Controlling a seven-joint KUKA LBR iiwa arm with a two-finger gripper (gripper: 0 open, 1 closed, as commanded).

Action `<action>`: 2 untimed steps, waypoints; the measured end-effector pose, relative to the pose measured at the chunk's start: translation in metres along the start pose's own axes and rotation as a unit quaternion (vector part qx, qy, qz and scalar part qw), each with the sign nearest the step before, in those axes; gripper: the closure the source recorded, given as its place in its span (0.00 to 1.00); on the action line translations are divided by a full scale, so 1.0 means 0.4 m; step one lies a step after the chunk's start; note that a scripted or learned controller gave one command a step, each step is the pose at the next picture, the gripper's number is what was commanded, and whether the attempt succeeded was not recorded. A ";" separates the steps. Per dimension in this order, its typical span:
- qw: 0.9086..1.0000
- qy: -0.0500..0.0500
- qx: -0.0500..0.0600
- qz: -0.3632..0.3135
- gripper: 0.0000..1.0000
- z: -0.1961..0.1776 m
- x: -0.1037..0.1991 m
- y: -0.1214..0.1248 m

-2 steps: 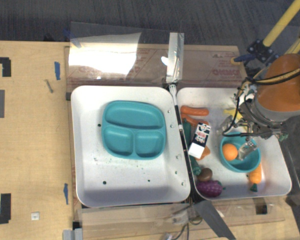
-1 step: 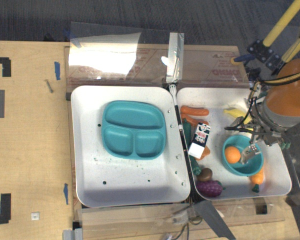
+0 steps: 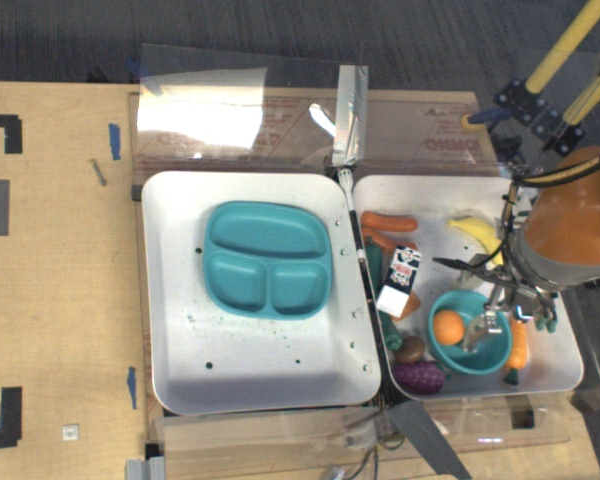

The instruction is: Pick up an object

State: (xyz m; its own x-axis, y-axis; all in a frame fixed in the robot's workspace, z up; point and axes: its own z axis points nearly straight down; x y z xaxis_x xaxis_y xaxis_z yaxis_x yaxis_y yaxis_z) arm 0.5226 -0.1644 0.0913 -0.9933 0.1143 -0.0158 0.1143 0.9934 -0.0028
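an orange ball (image 3: 447, 327) sat in a teal bowl (image 3: 458, 356) near the front of the right bin (image 3: 570, 368), and the gripper (image 3: 483, 329) hung over the bowl's right side just beside the ball, though i could not tell how it was set. the bowl was hemmed in by a purple grape bunch (image 3: 420, 375), a white carton (image 3: 400, 280), a hot dog (image 3: 388, 224) and a banana (image 3: 477, 232), leaving little free floor. the left bin (image 3: 170, 298) held a teal divided plate (image 3: 269, 258) with open white floor around it, on a wooden bench (image 3: 50, 268).
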 end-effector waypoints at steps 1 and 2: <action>0.999 0.002 -0.002 -0.049 0.00 -0.095 -0.189 0.042; 0.999 0.003 -0.001 0.032 0.00 0.010 -0.270 -0.074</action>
State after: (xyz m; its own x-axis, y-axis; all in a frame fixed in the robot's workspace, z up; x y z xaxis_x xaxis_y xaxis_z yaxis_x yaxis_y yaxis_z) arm 0.6267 -0.2063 0.0891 -0.9840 0.1776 -0.0108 0.1776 0.9841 0.0004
